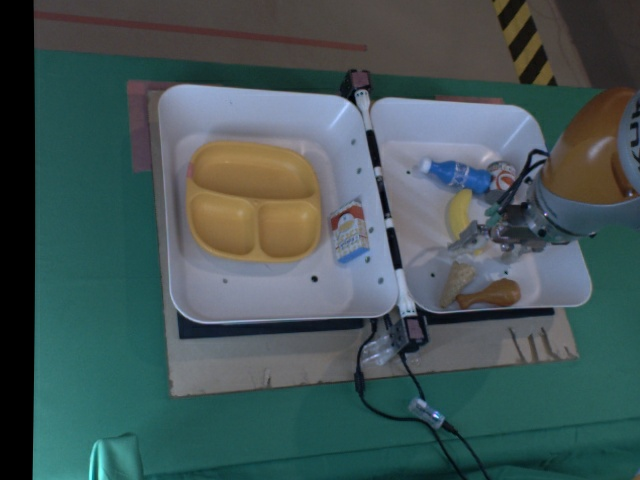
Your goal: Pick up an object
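**Gripper low over the right bin's toys**

You have the gripper [487, 234] down in the right bin [560, 288], beside the banana [459, 211]; you cannot tell its opening or any hold. The banana looks light, stiff and smooth: take it across its middle. A bottle [456, 174], cone [458, 281] and drumstick [491, 293] lie near.

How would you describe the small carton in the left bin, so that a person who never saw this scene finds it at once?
Start at the left white bin, the one that holds the big yellow divided tray. Just right of that tray, near the bin's right wall, lies a small carton. It is the only boxy thing here, white with red and blue print, while the right bin holds toy food and a bottle.
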You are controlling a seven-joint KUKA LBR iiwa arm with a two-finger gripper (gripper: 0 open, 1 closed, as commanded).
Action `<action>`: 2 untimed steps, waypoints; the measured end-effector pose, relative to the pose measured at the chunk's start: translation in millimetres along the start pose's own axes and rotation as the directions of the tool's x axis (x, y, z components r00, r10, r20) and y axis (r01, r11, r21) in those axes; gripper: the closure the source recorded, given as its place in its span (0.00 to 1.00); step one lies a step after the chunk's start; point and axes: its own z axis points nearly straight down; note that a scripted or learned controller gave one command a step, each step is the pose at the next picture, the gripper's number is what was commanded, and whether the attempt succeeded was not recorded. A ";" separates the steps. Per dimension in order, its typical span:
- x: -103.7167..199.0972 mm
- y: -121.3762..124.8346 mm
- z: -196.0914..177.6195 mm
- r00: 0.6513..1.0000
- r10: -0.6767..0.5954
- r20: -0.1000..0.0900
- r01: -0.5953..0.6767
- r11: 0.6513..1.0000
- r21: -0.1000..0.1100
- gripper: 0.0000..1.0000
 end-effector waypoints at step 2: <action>21.1 40.2 -14.5 1.000 0.007 0.007 -0.007 1.000 -0.015 1.00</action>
